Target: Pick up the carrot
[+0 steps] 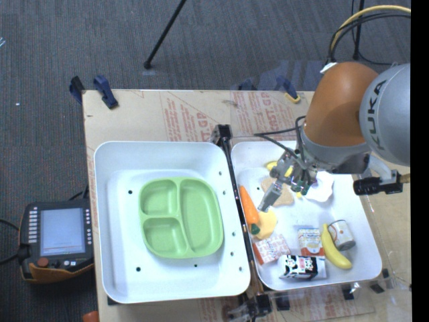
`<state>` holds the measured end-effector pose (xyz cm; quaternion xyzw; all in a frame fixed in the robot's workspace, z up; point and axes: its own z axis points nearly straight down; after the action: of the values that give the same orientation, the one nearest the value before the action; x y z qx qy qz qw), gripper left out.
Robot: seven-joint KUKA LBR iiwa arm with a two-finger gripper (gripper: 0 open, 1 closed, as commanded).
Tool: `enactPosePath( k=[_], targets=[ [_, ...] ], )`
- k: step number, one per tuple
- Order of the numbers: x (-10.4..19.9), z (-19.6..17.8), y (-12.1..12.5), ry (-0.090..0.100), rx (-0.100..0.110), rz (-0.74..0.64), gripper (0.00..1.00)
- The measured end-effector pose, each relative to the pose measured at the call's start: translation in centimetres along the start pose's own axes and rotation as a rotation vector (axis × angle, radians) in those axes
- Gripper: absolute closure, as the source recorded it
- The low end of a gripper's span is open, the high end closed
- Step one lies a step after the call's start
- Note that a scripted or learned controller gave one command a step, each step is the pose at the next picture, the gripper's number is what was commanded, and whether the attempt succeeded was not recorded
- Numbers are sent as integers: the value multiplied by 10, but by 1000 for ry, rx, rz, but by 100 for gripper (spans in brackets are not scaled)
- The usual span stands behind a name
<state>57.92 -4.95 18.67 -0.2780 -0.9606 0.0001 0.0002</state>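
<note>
Your gripper (273, 196) hangs over the right bin (365, 213), its lower finger tip close beside the top half of the carrot (249, 207). You cannot tell whether it is spread or closed; the wrist clutter above it blurs together. Nothing shows between the tips, so don't count the carrot as held.

The carrot lies just to the gripper's left and slightly below it, against the right bin's left wall, running lengthwise along that wall, its lower end touching or overlapping a yellow rounded piece (265, 226). A tan flat item (287, 197) sits right under the gripper's far side.

Step in hand, as a judgement: approach, with the gripper near the carrot but not yet on it. The next move calls for shifting left, lining up across the carrot's narrow width, then lowering. Risk: the wall leaves little room for the outer finger.

Further out from the gripper: a snack packet (271, 249), a black-and-white carton (299, 266), a banana (335, 248) and a small can (342, 233) lie below and to the right. Well off to the left, the other bin (120, 247) holds a green divided plate (181, 217).

Hard to make out: the white thing beside the wrist, partly covered by the arm, and the carrot's contact with the wall.
</note>
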Motion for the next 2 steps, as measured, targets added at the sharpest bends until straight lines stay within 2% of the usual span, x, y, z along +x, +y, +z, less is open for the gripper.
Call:
enactPosePath(
  k=[1,2],
  targets=[
    [11,0,6,1,0,19,0],
    [-43,91,-18,2,5,-36,0]
  ],
)
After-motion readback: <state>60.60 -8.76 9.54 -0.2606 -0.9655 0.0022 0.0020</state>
